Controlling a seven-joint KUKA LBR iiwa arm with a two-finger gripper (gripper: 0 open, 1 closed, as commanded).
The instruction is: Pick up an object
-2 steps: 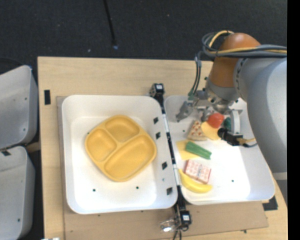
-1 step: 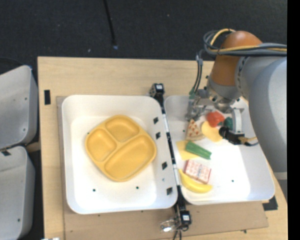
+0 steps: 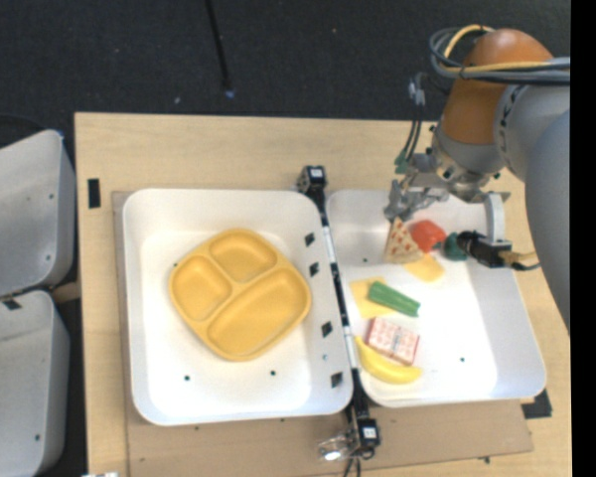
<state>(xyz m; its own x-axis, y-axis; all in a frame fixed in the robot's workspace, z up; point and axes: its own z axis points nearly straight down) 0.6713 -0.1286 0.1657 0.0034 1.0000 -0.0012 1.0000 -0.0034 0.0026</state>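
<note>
My gripper hangs over the back left part of the right bin. Just below it leans a pizza-slice toy, its tip pointing up toward the gripper. A red piece lies right beside the slice, and a small yellow piece sits in front of it. Further forward lie a green bar, a pink-red packet and a yellow banana. I see nothing held between the fingers.
The left bin holds a yellow divided plate. A ridge with black clips separates the two bins. The arm comes in from the upper right, above the right bin's back edge.
</note>
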